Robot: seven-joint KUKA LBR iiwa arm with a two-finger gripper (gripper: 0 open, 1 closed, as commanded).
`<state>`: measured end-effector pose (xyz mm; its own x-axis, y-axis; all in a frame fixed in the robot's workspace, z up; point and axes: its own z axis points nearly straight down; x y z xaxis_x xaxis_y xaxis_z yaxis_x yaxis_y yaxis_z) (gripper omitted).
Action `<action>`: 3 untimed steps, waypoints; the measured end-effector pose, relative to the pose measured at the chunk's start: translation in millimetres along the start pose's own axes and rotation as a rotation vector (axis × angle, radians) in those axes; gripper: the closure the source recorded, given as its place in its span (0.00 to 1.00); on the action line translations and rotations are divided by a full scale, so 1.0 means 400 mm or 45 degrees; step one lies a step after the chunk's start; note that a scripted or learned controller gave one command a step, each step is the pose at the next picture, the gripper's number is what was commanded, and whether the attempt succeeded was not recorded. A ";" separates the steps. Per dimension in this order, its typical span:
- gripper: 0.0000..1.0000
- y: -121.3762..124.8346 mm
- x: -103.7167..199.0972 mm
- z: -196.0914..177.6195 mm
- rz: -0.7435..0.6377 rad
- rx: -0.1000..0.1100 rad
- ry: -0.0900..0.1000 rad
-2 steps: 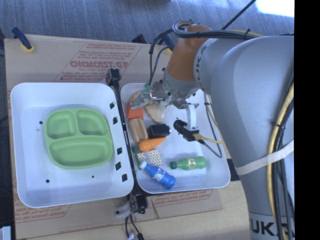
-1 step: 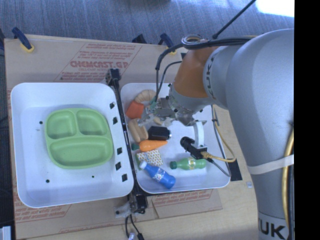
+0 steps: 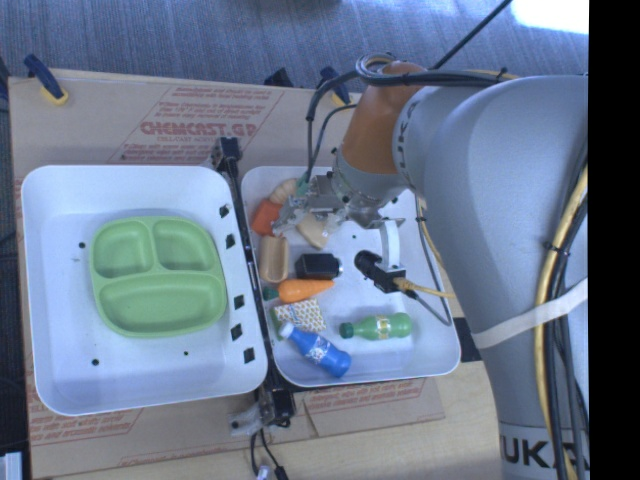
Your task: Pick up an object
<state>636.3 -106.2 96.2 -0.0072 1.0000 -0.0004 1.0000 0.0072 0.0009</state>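
So my end effector (image 3: 318,206) was down in the far end of the right bin (image 3: 432,353), right in the clutter. Honestly couldn't tell whether it was open or clamped on anything, too much stuff crowded around the tip. A beige piece (image 3: 314,231) sat just under it, an orange-red thing (image 3: 265,217) to its left, both close enough that either could've been the target.

The rest of the bin was loose pickings: a black block (image 3: 317,265), a carrot (image 3: 304,289) just below that, a green bottle (image 3: 378,327) and a blue bottle (image 3: 320,349) lying on their sides nearer the front. My guess is I went for the far pile because that's where things bunched up.

The left bin (image 3: 50,368) just had the green divided plate (image 3: 158,275) sitting flat in the middle.
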 end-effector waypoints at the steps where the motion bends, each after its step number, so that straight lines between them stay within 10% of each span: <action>1: 0.00 0.051 0.028 0.001 0.002 0.010 -0.006; 2: 0.00 -0.028 0.016 -0.103 0.003 0.006 0.001; 3: 0.00 -0.232 0.019 0.010 0.001 0.009 0.001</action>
<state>543.4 -99.2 92.1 -0.0062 1.0000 0.0002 1.0000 0.0062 -0.0059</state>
